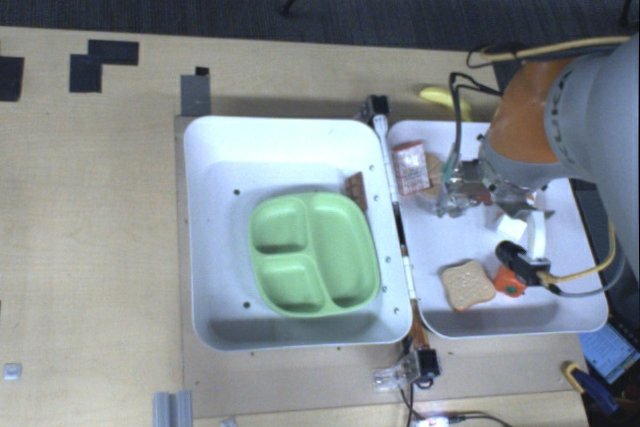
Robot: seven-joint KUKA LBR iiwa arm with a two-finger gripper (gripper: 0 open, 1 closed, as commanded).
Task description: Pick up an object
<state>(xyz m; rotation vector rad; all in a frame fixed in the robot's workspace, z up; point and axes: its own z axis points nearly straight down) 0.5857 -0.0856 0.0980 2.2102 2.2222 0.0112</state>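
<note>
Hovering in the right bin (570, 315), the pincer (452, 195) sat beside a packet (411, 168); its grip state could not be told. Centring squarely over the packet before descending seemed wise.

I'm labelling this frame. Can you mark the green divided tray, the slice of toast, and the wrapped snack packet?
green divided tray (313, 252): camera view, central ridge.
slice of toast (467, 284): camera view, middle of its face.
wrapped snack packet (411, 167): camera view, middle of wrapper.

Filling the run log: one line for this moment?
arm: over right bin | claw: beside packet | toast: untouched | green tray: left bin
</note>
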